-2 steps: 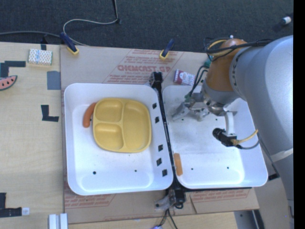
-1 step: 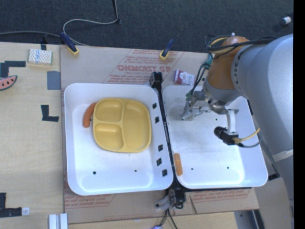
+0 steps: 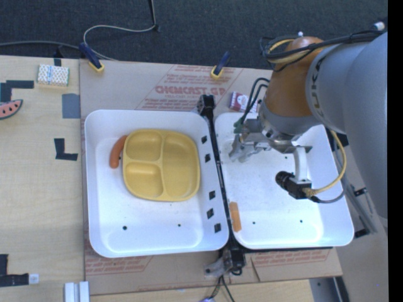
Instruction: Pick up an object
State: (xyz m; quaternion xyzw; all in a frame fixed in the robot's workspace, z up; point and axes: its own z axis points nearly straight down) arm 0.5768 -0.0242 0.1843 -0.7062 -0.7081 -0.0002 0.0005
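We see a small orange carrot [image 3: 235, 216] lying at the left edge of the right bin [image 3: 315, 231], near the front, just beside the wall between the bins. It is short and stubby. Another orange thing, like a hot dog [image 3: 116, 151], lies in the left bin [image 3: 151, 238], touching the left side of a yellow plate [image 3: 162, 165] with three parts.

The big grey arm [image 3: 352, 87] comes in from the right, and its orange band bends down over the right bin. The hand [image 3: 242, 148] hangs low over the back left of that bin (well apart from the carrot). We cannot tell if its fingers are spread or pressed together, because the wrist and cables hide them.
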